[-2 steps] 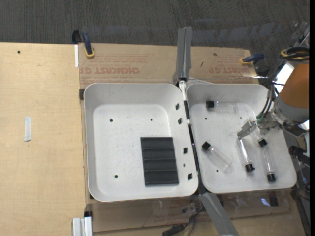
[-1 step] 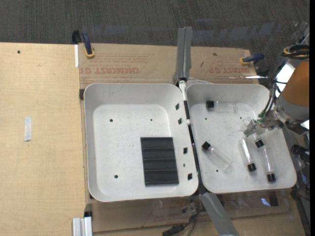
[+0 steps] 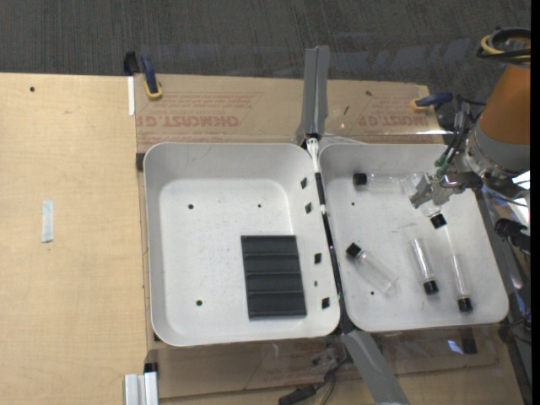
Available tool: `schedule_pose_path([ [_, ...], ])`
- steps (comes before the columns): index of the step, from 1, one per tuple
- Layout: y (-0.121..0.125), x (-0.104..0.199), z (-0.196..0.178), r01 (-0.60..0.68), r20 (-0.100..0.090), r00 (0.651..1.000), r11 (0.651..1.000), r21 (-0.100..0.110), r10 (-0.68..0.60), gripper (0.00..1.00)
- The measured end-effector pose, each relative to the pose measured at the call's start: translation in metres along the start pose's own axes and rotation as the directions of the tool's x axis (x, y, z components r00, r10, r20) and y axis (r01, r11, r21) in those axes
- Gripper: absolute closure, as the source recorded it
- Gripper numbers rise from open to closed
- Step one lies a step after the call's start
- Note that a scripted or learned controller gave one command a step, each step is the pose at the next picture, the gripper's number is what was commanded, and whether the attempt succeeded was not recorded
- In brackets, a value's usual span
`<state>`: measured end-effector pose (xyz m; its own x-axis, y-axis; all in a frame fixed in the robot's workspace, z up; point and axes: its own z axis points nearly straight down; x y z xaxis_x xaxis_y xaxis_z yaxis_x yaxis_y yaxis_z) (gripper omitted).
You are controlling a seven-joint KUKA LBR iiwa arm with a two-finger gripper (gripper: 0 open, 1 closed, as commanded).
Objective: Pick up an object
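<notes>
The wooden bench (image 3: 67,226) carries the two shallow white plastic bins side by side. The left bin (image 3: 169,175) holds a flat black ribbed rectangular block (image 3: 273,276), lying toward its near right part.

The right bin (image 3: 498,306) has the small stuff — clear plastic tubes with black caps, scattered about. One tube (image 3: 371,267) lies on a slant near the bin's left side, cap pointing up-left. Two more lie roughly side by side lower right: one (image 3: 422,265) with its cap at the near end, and another (image 3: 460,282) just right of it, cap also at the near end. A fourth tube (image 3: 384,180), hard to make out against the white, lies near the far wall with its black cap at the left end.

The grey arm with the orange band (image 3: 506,108) reaches in from the right, and its two-finger gripper (image 3: 429,194) hangs over the upper right part of the right bin. Right below it sits a small black cap (image 3: 437,221) — possibly another tube's end. Whether the fingers are open or closed can't be told, too much blur and clutter there.
</notes>
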<state>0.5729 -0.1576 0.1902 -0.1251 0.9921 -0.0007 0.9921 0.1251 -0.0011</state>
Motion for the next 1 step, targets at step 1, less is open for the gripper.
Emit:
schedule_pose_path([
  [1, 0.0170, 0.0405, -0.0383, -0.067, 0.000, 0.998, 0.998, 0.000, 0.067, 1.00],
])
